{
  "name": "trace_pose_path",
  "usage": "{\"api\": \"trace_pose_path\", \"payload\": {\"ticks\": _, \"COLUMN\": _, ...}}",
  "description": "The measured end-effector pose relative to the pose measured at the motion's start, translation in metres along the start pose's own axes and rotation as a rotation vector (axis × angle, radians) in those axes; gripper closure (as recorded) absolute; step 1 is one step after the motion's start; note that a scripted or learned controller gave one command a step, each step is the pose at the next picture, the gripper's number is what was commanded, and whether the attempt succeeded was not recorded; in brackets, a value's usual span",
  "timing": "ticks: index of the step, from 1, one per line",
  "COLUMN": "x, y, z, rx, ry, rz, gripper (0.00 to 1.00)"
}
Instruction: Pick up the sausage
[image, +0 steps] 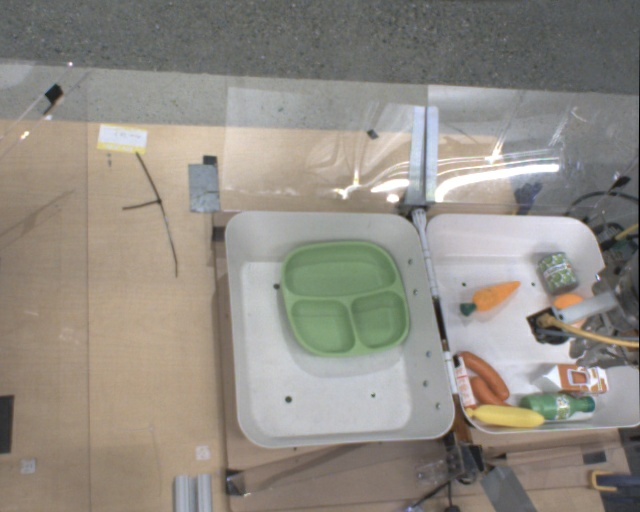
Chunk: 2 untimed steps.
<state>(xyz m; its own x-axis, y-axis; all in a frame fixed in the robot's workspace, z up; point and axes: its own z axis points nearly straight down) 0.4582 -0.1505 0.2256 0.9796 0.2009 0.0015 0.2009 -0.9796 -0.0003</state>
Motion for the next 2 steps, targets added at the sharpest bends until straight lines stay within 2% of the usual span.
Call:
{"api": "trace_pose_path", "payload": {"ticks": 1, "x": -0.011, "y": 0.110, "z": 0.006, "rx": -0.003, "ry": 0.000, "rz": 0.000, "gripper": 0.00}}
{"api": "trace_pose_path", "payload": {"ticks": 2, "x": -0.015, "y": 0.068, "z": 0.079, "rx": 0.000, "ry": -0.002, "rz": 0.000, "gripper": 0.00}}
